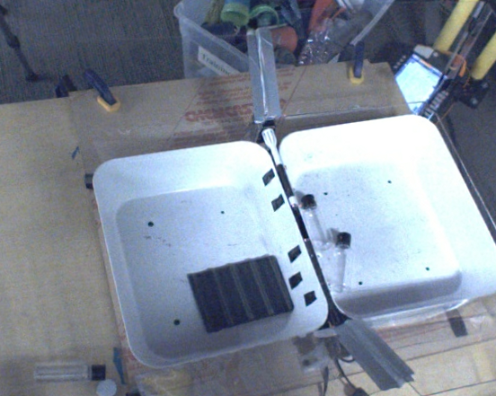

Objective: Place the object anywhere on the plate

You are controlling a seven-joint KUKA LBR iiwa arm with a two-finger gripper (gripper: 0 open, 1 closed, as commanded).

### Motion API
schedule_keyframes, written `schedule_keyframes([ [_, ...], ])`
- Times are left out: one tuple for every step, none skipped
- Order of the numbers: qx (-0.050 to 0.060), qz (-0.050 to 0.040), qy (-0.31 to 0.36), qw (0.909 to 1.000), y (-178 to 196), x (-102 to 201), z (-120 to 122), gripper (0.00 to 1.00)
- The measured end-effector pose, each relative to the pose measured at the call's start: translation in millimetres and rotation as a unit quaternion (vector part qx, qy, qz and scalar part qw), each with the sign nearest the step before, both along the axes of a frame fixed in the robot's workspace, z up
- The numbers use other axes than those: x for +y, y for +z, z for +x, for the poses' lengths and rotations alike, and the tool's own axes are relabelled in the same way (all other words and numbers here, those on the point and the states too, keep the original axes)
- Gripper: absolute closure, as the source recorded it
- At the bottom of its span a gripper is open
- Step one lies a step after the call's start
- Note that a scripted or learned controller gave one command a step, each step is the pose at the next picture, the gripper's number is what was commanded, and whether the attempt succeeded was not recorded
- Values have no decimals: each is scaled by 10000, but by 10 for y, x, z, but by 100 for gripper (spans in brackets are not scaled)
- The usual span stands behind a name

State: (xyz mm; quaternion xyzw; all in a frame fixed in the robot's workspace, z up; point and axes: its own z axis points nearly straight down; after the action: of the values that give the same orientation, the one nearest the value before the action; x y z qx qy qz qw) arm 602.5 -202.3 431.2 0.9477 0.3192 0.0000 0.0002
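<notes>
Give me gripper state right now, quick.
Gripper: no state to report from the camera view. The dark ribbed plate sits in the left bin; a small clear object lies in the right bin.

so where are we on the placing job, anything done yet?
Nothing looks done. The dark ridged plate lies in the left bin with nothing on it. Nothing is in hand. Small clear items with dark caps lie in the right bin near the divider, likely the object, though too small to tell. Pick and placement both remain.
</notes>
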Motion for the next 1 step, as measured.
schedule_keyframes([
  [38,15,-1291,9916,-427,744,292,100],
])
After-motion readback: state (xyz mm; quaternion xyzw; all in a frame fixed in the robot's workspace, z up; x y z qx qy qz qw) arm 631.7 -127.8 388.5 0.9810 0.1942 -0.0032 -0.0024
